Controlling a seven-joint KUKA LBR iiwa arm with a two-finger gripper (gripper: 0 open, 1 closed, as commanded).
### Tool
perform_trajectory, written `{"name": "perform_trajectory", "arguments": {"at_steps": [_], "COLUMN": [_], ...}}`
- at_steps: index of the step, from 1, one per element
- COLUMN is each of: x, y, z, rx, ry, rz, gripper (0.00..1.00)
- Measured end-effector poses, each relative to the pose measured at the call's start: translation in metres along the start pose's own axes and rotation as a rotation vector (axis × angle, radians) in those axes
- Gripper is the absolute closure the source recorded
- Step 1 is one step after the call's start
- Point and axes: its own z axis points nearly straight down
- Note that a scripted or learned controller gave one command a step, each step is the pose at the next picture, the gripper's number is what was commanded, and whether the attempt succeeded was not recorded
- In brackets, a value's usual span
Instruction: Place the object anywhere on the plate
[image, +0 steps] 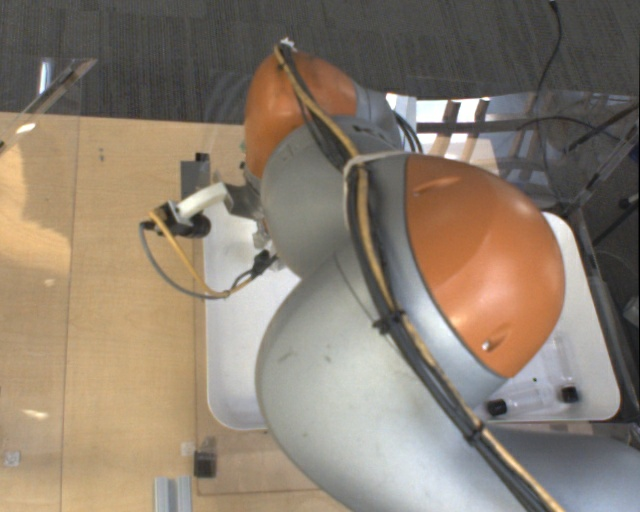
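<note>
My grey and orange arm (400, 300) looms close under the camera and covers most of both bins. Its wrist end reaches over the left bin (228, 340), where a white connector (195, 203) and yellow and grey cables (175, 265) stick out to the left. On the bare strip of the right bin (590, 330) lies a small pale thing with two black ends (530, 400), just beside the arm's edge. What lies beneath the arm is hidden.
The wooden bench top (90, 300) stretches to the left of the bins. Black brackets (204, 462) sit at the left bin's corners. A metal frame with cables (560, 130) stands at the back right.
</note>
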Motion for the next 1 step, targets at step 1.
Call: {"name": "perform_trajectory", "arguments": {"at_steps": [1], "x": [-0.0726], "y": [-0.0284], "z": [0.0178], "rx": [0.000], "ry": [-0.007], "rz": [-0.364], "gripper": [1.00]}}
